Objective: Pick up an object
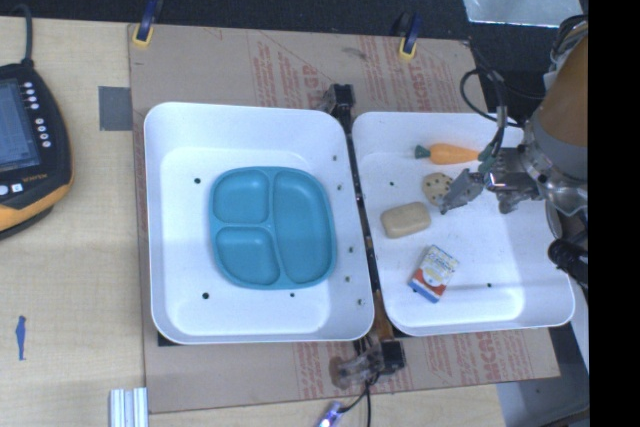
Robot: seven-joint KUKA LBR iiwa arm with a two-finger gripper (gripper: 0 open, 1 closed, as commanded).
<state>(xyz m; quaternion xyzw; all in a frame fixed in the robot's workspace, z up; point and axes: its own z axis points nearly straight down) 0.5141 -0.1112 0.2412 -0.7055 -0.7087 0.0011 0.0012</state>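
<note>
The right bin holds an orange toy carrot, a brown speckled cookie, a tan bar-shaped block and a small red, white and blue carton. My gripper hangs over the right part of this bin, just right of the cookie and below the carrot. Its two dark fingers are spread apart, with nothing between them. One fingertip points toward the cookie.
The left bin holds a blue three-compartment plate. A teach pendant lies on the bench at the far left. Blue and yellow clamps pin the cardboard at the back. Cables loop near the arm on the right.
</note>
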